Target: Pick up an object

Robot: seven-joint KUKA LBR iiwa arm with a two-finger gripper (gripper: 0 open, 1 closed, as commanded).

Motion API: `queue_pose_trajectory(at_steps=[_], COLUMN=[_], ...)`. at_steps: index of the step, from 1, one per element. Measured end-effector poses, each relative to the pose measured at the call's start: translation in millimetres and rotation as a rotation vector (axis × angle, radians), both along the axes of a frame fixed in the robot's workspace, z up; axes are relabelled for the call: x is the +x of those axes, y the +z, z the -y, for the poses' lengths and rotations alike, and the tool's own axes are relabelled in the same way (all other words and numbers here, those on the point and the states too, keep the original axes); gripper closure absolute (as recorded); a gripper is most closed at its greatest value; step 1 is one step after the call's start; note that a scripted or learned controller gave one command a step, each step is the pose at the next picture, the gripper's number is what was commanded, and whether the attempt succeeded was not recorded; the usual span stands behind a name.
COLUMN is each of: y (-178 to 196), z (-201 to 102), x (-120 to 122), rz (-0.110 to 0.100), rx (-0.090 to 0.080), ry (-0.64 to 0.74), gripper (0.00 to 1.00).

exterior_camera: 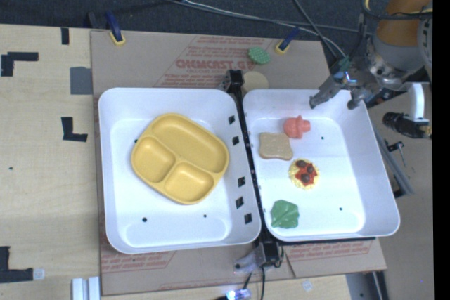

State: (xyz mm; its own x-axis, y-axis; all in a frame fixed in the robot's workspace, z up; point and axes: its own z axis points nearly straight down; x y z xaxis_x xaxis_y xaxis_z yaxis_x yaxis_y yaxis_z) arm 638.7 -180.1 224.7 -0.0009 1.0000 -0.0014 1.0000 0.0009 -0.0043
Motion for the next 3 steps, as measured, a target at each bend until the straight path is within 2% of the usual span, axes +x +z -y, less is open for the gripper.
queue_pose_trajectory(at_steps=[1,2,3], y=[-60.2,-103.4,-91.9], z=[-6.8,-3.5,-4.5], x=[-6.5,-8.2,-7.5], rz=[-0.002,0.001,0.002], rx=[0.001,-0.001,0.000], ry=[0.001,0.001,0.003], gripper=[0.00,0.00,1.00])
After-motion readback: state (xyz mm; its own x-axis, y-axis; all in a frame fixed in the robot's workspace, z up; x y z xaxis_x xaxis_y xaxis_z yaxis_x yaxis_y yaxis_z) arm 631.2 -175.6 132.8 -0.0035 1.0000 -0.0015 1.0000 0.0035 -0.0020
